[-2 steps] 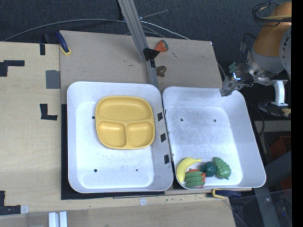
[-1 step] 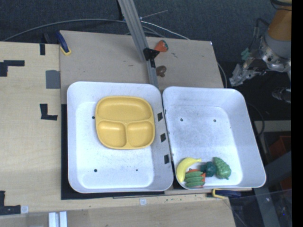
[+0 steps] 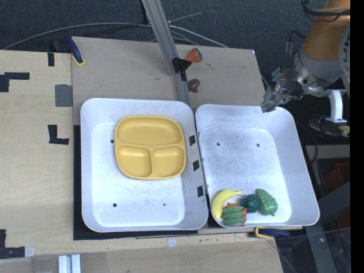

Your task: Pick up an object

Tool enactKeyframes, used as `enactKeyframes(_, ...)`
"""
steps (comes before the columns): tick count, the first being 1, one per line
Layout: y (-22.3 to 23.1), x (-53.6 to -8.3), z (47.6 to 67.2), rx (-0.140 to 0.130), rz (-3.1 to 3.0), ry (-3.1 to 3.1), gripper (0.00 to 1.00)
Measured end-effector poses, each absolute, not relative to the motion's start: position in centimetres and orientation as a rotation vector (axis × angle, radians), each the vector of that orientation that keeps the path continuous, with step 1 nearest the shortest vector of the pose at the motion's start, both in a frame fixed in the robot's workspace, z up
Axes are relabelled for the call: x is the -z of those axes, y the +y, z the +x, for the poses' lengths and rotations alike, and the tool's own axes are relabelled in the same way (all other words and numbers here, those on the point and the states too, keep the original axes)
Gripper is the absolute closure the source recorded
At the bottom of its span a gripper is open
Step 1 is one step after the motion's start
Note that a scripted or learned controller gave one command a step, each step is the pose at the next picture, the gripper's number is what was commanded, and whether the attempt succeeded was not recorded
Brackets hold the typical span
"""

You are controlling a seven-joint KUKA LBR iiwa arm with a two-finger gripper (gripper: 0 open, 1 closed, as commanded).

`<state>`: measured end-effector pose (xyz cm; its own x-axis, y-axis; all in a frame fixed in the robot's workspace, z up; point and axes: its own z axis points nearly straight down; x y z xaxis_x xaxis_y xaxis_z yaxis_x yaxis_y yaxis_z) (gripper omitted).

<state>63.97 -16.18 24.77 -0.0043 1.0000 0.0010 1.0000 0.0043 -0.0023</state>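
gripper (image 3: 272, 103) over far-right corner of right bin (image 3: 250, 152) — can't tell its state from here | targets: banana (image 3: 223, 198), 2 green toys (image 3: 263, 201) bunched at near edge | my worry: long reach, cluster touching — likely graze or miss | yellow tray (image 3: 151, 147) in left bin (image 3: 96, 169), irrelevant

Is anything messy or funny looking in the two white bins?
Nothing is spilled or broken. The yellow plate sits a bit crooked in the left bin. In the right bin the banana and green toys are all bunched in one front corner, far from the claw at the bin's back edge.
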Motion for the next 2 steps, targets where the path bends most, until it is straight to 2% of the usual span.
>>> enactKeyframes(1, -10.7, -23.5, 62.7, -0.001, -2.213, -2.226, 1.0)
enactKeyframes(2, -6.3, -22.9, 60.1, -0.003, -2.213, -2.224, 1.0)
